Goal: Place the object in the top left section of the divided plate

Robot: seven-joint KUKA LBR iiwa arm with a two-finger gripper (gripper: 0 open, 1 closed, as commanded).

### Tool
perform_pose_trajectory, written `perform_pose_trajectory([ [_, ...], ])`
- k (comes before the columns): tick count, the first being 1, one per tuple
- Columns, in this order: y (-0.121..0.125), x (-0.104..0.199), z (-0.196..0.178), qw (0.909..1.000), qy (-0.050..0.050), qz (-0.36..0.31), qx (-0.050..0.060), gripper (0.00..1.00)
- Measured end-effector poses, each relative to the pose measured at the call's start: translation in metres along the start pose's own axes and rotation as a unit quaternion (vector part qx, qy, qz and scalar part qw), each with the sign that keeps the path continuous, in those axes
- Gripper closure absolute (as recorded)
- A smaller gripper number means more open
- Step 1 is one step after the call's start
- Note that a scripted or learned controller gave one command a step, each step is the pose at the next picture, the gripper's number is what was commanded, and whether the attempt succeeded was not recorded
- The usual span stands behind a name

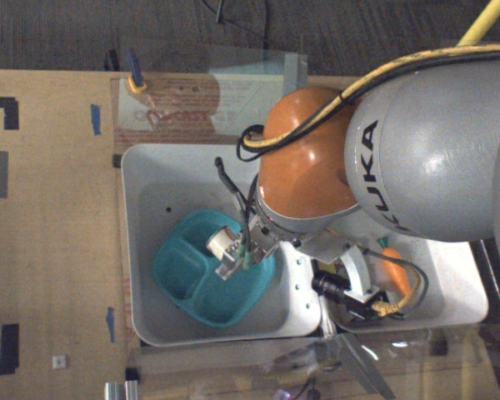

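Teal divided plate (pixel 202 278) — left bin (pixel 146 223) | end effector (pixel 231 255) over its right part

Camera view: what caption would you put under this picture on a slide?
Grey-and-orange KUKA arm reaches over a teal divided plate in the left white bin, gripper poised above it.
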State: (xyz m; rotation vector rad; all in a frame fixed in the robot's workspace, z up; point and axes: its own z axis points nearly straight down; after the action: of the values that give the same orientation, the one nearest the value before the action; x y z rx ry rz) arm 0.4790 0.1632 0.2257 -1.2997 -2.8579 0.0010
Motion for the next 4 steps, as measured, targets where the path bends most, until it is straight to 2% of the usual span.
perform_pose_trajectory([
  [1,0.031,0.031,0.029,0.9925,0.000,-0.123,0.000,1.00],
  [2,0.031,0.030,0.029,0.9925,0.000,-0.122,-0.001,0.00],
  [3,0.084,0.009,-0.085,0.9218,-0.004,-0.388,-0.004,0.00],
  [4,0.119,-0.022,-0.172,0.9990,-0.003,-0.044,-0.004,0.00],
])
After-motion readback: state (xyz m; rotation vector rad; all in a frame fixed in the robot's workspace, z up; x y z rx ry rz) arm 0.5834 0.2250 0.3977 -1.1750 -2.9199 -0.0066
